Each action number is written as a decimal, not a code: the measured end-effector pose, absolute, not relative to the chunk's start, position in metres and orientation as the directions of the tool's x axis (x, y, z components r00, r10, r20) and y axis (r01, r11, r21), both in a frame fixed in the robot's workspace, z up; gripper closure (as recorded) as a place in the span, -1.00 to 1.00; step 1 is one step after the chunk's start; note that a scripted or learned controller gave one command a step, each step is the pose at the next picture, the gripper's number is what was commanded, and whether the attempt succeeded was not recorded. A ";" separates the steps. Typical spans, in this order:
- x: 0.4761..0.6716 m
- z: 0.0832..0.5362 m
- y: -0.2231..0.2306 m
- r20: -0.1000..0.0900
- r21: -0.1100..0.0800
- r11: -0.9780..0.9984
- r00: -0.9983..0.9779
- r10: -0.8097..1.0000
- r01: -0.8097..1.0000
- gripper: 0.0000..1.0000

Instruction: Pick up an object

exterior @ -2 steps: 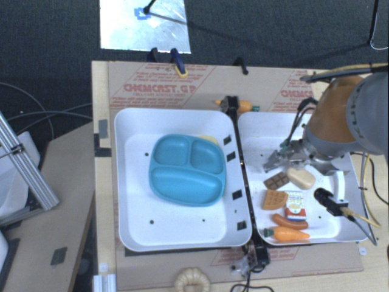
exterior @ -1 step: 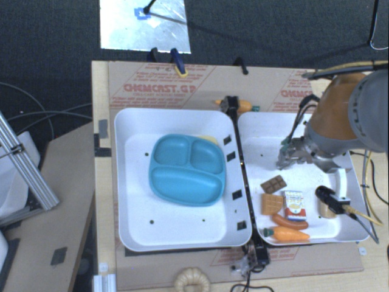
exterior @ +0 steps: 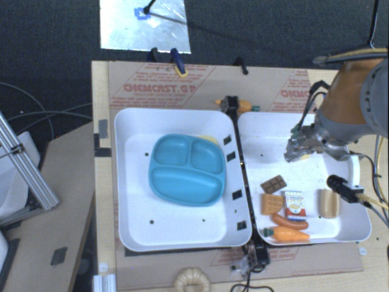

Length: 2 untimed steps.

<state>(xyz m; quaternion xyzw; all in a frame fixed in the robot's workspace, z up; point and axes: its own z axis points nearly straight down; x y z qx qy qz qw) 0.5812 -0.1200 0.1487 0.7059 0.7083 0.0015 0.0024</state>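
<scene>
While the gripper (exterior: 298, 149) hangs over the bare upper part of the right bin (exterior: 267, 129), you are at the approach step — nothing is between its fingers that you can see, and whether they stand wide or narrow you cannot tell from this slant.

From the overhead camera, take the chocolate bar (exterior: 273, 184) as your landmark. It lies below and a little left of the gripper, apart from it. Just below the bar sits the orange cracker (exterior: 271, 204), with the small carton (exterior: 295, 203) beside that on the right and the bread roll (exterior: 327, 203) farther right again. Below the cracker lie the sausage (exterior: 290, 222) and the carrot (exterior: 290, 236), close against the bin's lower wall. Left of the bar, across the divider, the blue plate (exterior: 185, 169) rests in the left bin (exterior: 130, 181).

Your next move, as I judge it, calls for travelling down-view toward the bar's cluster, then descending on one piece — they crowd each other, so pick an outlying one.

Pose: the arm (exterior: 352, 102) reaches in from the right, its wrist bent downward over the bin.
</scene>
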 end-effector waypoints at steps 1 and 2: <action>0.585 0.194 -0.114 -0.001 0.006 0.004 -0.004 1.000 1.000 1.00; 0.587 0.226 -0.114 -0.001 0.005 0.004 -0.004 1.000 1.000 1.00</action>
